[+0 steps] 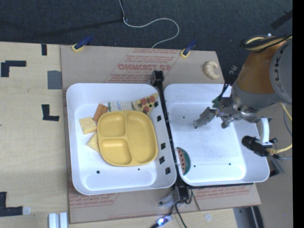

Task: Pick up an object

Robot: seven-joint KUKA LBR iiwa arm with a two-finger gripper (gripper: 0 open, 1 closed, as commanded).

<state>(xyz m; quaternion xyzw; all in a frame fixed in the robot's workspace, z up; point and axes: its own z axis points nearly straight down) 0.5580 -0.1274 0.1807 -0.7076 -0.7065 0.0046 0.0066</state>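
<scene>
My gripper hangs over the upper middle of the right bin, open, with nothing between its fingers. One finger points left and the other sits to its right. A watermelon slice lies against the right bin's lower left wall, well below and left of the gripper. In the left bin a yellow divided plate covers the middle. Around its upper edge lie a pale cheese wedge, a brown cracker and a pizza slice.
A black divider runs between the two bins. A beige lump rests on the cardboard behind the right bin. The arm's orange band and grey wrist fill the right side. A cable loops at the back.
</scene>
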